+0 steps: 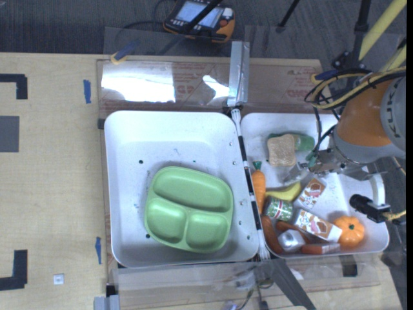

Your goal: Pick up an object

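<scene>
Hovering | hand [308,166] above right bin [377,244] | banana [286,191] just beside

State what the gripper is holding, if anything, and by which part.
Cannot be told. The gripper sits low in the right bin, near the banana and sponge; no object is visibly between its fingers.

The gripper [314,163] hangs over the right bin [377,241], with the sponge [282,150] just to its left. The banana [286,192], can [279,209] and carton [316,225] lie nearer the camera; the tray [189,207] sits far left in the left bin [122,173].
</scene>
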Tool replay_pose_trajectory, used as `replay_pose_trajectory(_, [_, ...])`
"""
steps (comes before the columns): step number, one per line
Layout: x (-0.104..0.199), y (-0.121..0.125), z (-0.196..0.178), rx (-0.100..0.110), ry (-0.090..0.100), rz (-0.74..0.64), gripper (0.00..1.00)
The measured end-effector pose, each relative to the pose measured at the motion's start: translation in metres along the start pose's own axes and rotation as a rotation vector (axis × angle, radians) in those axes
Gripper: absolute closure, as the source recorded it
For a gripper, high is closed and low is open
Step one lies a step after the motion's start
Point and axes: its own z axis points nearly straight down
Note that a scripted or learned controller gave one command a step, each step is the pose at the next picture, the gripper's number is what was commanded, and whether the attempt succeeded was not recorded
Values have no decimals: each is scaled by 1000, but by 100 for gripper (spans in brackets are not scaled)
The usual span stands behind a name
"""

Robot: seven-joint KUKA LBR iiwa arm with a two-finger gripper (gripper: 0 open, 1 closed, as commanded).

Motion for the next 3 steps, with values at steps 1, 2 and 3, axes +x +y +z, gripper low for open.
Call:
replay_pose_trajectory(1, [49, -38, -1, -1, 1, 256, 0])
replay_pose_trajectory(2, [48, -35, -12, -10, 0, 259, 100])
replay_pose_trajectory(3, [71, -21, -98, 2, -1, 132, 100])
